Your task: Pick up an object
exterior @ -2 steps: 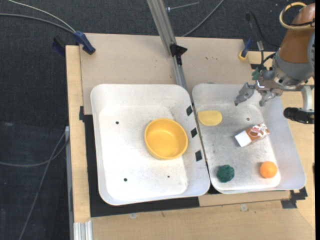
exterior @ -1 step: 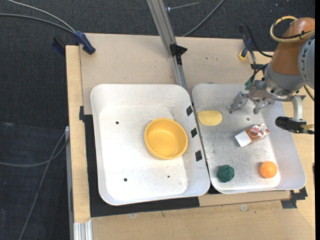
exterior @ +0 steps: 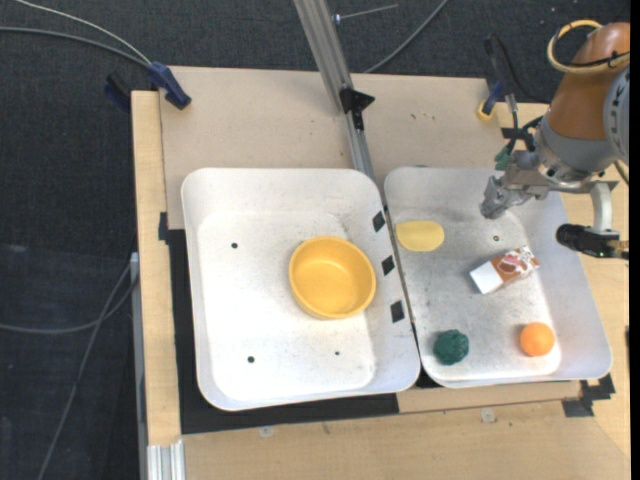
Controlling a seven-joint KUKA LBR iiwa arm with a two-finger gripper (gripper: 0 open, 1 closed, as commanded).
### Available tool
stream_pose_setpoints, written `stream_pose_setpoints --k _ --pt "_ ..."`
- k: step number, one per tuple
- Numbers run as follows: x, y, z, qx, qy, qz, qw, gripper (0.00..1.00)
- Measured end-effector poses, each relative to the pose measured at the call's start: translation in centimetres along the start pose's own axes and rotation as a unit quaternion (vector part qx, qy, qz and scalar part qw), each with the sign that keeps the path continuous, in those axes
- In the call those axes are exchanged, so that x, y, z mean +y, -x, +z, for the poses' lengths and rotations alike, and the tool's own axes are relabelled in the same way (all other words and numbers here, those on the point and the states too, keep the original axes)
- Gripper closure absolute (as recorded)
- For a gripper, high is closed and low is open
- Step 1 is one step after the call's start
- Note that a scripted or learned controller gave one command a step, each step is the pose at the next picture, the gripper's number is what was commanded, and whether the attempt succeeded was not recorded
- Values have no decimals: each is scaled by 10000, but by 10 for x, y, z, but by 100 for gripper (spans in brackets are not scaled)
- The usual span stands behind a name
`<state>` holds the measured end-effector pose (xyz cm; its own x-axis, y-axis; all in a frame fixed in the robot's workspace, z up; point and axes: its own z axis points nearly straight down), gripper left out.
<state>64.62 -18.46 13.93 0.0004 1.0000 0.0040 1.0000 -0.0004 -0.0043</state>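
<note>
Gripper (exterior: 495,200) over right bin (exterior: 570,363) upper area, finger state unclear, possibly empty. Below: yellow disc (exterior: 419,235), small carton (exterior: 503,269), orange ball (exterior: 537,339), green ball (exterior: 451,346). Yellow bowl (exterior: 332,277) in left bin (exterior: 230,368).

In my right bin lie a flat pale-yellow disc (exterior: 420,235) near the left wall, a small red-and-white carton (exterior: 503,269) on its side mid-bin, a dark green lump (exterior: 451,346) and an orange ball (exterior: 537,339) along the front. A yellow bowl (exterior: 332,277) sits upright in my left bin.

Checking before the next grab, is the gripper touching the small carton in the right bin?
Apart. The camera view shows bare bin floor between the gripper and the carton.
</note>
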Motion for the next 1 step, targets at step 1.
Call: stream_pose_setpoints --k 1 --pt "5 3 -47 -28 69 -4 10000 100"
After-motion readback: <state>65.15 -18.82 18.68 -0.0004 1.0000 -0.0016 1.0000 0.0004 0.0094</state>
